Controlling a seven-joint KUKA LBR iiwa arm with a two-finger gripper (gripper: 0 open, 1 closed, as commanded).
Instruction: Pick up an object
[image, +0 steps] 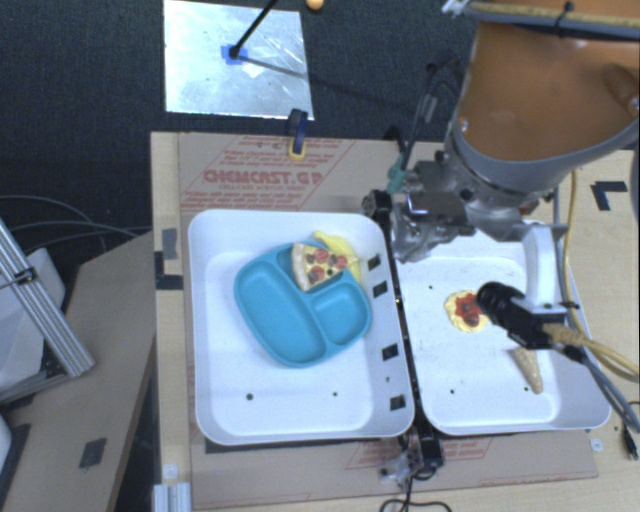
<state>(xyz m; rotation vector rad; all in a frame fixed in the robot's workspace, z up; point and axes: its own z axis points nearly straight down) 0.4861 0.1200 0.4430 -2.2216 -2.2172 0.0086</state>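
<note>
Beside the right bin's (560, 400) near rim lies a cone (529, 368).

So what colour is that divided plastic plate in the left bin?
Bright blue divided plate, clear in the camera view.

A: Where does the camera sit?

B: Fixed above the bench (250, 165), looking down at a slant on the left bin (215, 330) and the right bin (480, 405).

A: How near?

B: Far enough to take in both bins whole, with dark floor beyond the bench's far edge.

A: And the arm (545, 90)?

B: It enters from the right, looming close to the lens above the right bin.
</note>
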